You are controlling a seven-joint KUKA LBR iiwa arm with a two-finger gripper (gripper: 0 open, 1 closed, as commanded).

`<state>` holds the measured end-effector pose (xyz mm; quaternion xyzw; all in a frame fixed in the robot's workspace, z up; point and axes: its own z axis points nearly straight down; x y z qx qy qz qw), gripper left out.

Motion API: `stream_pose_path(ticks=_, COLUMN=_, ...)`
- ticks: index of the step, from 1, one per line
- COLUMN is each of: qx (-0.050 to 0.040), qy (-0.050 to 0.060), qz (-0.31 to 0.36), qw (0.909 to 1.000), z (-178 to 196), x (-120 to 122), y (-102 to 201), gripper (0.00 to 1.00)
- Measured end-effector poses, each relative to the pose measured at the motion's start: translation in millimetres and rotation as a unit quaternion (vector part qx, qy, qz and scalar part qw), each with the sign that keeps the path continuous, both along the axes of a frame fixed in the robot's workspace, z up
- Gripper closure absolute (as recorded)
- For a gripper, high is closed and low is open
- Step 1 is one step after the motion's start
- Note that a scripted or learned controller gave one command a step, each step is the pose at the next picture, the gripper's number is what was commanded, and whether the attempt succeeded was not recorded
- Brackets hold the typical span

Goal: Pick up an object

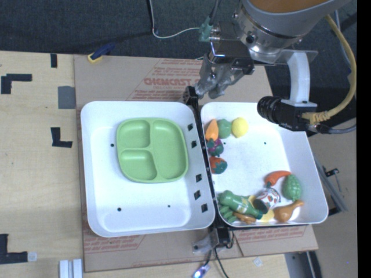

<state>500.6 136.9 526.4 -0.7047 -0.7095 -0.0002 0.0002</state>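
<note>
On the left, a shallow white plastic bin [98,172] sits on a sheet of printed brown cardboard [139,77] that covers the wooden bench. Inside this bin lies a pale green divided plastic plate [152,150] with three compartments, flat and roughly in the middle, slightly toward the bin's far side. A small blue and yellow clip [101,51] rests at the far left corner of the cardboard.

Above the seam between the two bins, at their far edge, hangs the grey two-finger gripper [204,90]. It is outside both bins, over the cardboard just beyond the rims, and nothing is visible between its fingers; whether they are spread or closed cannot be told from this angle.

The right white plastic bin [295,155] holds the toys. Near its far left side, an orange carrot-shaped toy [211,129] lies just beside a round yellow lemon-like toy [239,127]. Below the carrot sit a dark green and purple toy [216,147] and then a red and green toy [218,165]. Along the near edge a cluster gathers: a green vegetable toy [232,201], a red pepper-shaped toy [277,177], a green leafy toy [292,186] and a tan pear-shaped toy [286,212], crowded together. A black cylindrical camera unit [281,112] juts over the far right rim.
</note>
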Motion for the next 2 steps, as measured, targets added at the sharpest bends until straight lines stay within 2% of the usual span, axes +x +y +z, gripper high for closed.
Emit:
stream_pose_path(ticks=1, qx=0.0003, qy=0.000, qz=0.002, qw=1.0000, z=8, x=4, y=86, gripper=1.00)
stream_pose_path(ticks=2, qx=-0.0023, qy=0.004, qz=-0.004, qw=1.0000, z=-61, x=-2, y=44, gripper=1.00)
